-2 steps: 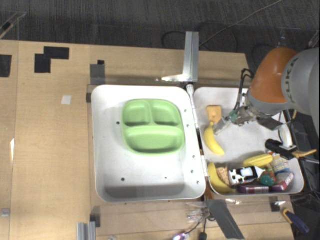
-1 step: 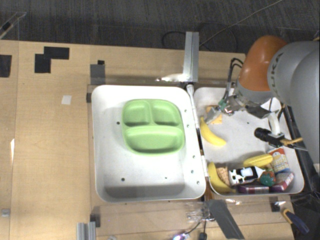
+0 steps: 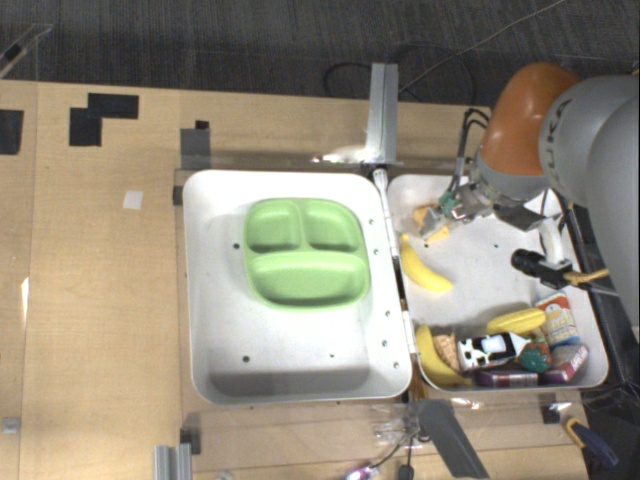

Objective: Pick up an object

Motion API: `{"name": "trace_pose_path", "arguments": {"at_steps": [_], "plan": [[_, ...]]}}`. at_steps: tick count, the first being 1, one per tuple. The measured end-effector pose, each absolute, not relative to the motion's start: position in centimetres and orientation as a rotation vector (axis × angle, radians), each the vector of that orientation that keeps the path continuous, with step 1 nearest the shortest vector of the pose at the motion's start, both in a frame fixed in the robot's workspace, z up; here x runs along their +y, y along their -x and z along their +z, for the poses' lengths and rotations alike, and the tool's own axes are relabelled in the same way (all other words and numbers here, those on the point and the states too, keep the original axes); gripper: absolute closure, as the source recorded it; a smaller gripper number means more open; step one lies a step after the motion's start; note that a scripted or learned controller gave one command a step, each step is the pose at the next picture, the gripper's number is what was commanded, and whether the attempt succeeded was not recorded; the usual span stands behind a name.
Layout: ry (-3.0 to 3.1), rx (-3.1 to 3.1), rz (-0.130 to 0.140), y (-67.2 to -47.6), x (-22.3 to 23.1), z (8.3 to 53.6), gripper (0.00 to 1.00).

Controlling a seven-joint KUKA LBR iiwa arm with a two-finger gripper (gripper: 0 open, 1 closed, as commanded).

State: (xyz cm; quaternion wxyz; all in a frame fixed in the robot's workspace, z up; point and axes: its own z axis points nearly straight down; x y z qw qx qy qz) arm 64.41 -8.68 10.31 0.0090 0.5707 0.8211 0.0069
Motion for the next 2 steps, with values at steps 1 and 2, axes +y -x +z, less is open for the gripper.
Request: {"name": "trace_pose_path", "arguments": {"at_steps": [1, 2], "plan": [[-1.682, 2.645, 0.008, -64.6, -7.1, 18.8, 1.00], [-2.026, 2.395, 0.007, -62.8, -3.6, 21.1, 1.00]]}}
